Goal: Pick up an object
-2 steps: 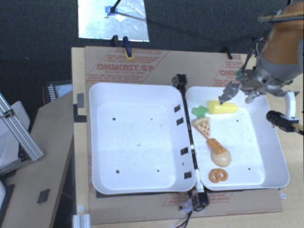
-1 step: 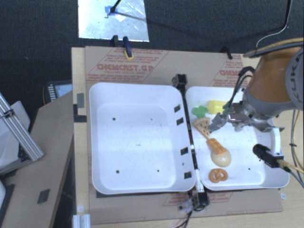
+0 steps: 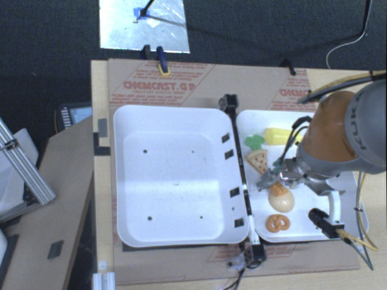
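My gripper (image 3: 272, 180) hangs low in the right bin (image 3: 314, 116), reaching in from the right. Its tip is just above and touching the top edge of a tan bread roll (image 3: 282, 200). A pizza-like wedge (image 3: 258, 161) lies just up and left of the tip. Farther back are a green piece (image 3: 255, 142) and a yellow block (image 3: 277, 136). A brown pretzel (image 3: 277, 223) rests near the bin's front edge. The arm covers the bin's right half.
The left bin (image 3: 121, 162) sits beside the right one, with a black-clipped divider (image 3: 237, 174) where they meet. Both stand on a cardboard sheet (image 3: 181, 83). A shiny metal plate (image 3: 145, 17) lies beyond the bench.
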